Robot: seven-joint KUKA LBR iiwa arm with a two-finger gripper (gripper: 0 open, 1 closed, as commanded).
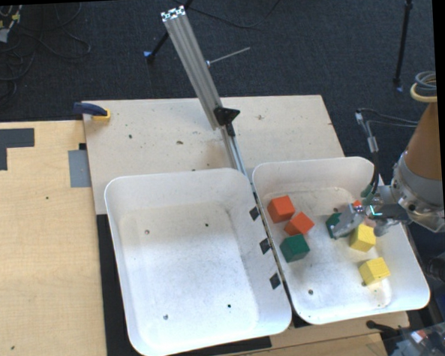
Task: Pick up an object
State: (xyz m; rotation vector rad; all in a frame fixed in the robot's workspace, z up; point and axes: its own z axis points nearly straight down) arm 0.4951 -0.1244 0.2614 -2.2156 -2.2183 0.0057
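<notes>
The gripper (pixel 354 219) sits low in the right bin (pixel 332 313). A yellow block (pixel 362 238) lies just nearer, touching it. Grip state: cannot tell.

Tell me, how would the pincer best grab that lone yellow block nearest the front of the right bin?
Probably from straight above, closing on two opposite flat sides of the yellow block. It sits apart from the other blocks, so its sides look free, though the bin wall is close on its right.
</notes>
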